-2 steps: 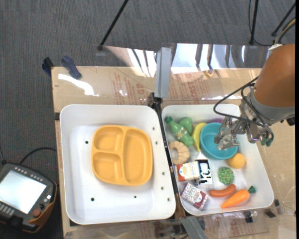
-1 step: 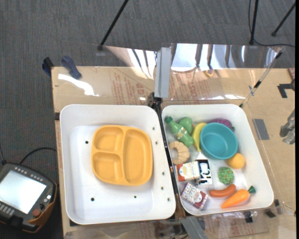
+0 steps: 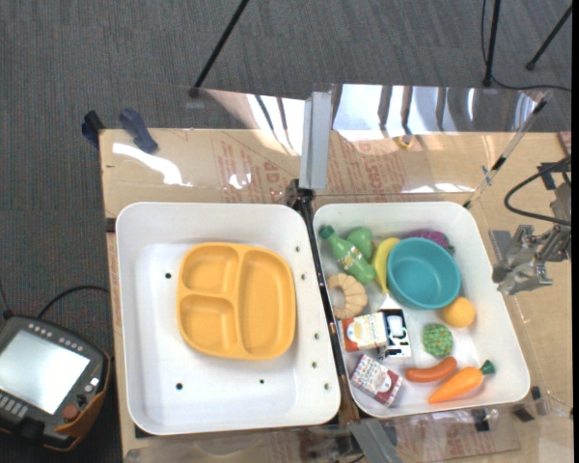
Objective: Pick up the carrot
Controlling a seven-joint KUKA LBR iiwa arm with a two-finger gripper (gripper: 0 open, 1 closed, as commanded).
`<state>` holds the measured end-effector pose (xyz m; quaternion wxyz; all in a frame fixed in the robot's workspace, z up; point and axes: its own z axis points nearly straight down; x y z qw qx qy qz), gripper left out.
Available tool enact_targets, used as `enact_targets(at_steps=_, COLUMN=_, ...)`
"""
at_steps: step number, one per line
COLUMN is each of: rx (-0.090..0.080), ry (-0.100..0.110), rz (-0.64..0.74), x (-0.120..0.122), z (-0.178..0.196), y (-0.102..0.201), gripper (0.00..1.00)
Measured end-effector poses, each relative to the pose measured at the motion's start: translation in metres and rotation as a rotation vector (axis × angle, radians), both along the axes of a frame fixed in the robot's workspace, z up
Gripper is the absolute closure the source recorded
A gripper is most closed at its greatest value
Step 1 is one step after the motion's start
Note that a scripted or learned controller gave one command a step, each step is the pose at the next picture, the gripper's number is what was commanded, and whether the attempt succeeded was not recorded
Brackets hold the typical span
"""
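Locate gripper [image 3: 521, 263] outside the right bin [image 3: 497, 287]; cannot tell whether open or closed. Find carrot [image 3: 460, 384] well apart from gripper, down-view and inward, in the bin's near corner, just beside red sausage [image 3: 430, 370]. Expect snagging the sausage, or striking the wall, owing to crowding. Count: one carrot, one sausage, two bins.

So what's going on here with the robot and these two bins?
The robot is meant to pick up the carrot, but nothing is held yet. The carrot lies in the near corner of the right bin, beside a sausage, among other toy food and a teal bowl. The gripper sits outside that bin's right rim. The left bin holds a yellow divided plate.
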<state>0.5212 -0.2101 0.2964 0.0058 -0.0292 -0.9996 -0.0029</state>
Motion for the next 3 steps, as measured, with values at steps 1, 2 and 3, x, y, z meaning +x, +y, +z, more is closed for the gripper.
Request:
enact_targets(at_steps=1, rx=-0.002, ry=-0.003, rz=0.006, x=-0.045, z=-0.075, y=0.006, gripper=1.0)
enact_targets(at_steps=2, rx=-0.005, ry=-0.016, rz=-0.044, x=0.04, z=-0.05, y=0.0, gripper=1.0)
enact_targets(at_steps=3, rx=-0.002, ry=-0.005, rz=-0.008, x=0.0, z=-0.135, y=0.0, gripper=1.0)
